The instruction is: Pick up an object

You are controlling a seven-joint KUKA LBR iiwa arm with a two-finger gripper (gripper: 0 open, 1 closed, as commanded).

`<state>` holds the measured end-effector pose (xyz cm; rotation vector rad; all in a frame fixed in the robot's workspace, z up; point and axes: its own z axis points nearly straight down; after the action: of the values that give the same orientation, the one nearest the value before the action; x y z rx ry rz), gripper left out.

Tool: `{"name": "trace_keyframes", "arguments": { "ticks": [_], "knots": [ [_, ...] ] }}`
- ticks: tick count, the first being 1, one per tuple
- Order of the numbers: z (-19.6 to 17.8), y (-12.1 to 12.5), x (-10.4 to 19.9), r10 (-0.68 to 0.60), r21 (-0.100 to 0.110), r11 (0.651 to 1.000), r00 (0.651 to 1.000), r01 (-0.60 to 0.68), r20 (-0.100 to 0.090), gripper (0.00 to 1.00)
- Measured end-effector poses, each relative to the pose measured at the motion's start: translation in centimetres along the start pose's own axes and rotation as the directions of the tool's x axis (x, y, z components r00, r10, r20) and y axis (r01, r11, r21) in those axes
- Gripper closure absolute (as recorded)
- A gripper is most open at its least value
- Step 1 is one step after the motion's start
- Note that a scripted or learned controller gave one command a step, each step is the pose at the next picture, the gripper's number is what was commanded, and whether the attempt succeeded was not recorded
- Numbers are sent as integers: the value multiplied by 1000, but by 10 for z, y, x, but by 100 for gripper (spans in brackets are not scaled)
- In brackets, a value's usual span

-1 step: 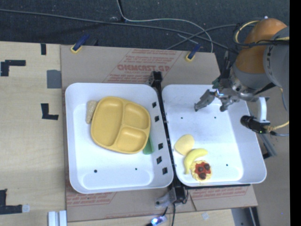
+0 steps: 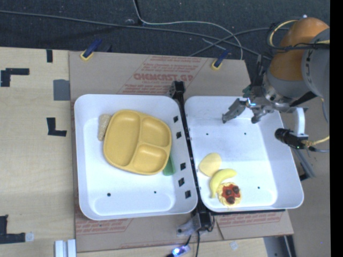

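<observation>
Gripper [image 2: 242,114] hangs open and empty over my right bin [image 2: 268,143]; banana [image 2: 221,179] below remains unpicked.

Two white bins [image 2: 91,143], one yellow divided plate [image 2: 137,142], one banana [image 2: 220,178], one pastry [image 2: 230,193]

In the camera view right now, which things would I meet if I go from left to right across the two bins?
Tan piece under the tray's left edge → yellow divided tray → green item at its right edge → pale yellow piece → gripper, open above the right bin. I leave out the banana and the red-topped piece, which overlap.
</observation>
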<state>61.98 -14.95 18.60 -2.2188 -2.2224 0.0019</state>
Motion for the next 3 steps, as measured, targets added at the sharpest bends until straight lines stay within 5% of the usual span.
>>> {"name": "trace_keyframes", "arguments": {
  "ticks": [2,3],
  "knots": [
    [98,1,3,0,5,1000,1000,0,0,0],
    [85,2,4,-2,1,1000,1000,2,0,100]
  ]
}}
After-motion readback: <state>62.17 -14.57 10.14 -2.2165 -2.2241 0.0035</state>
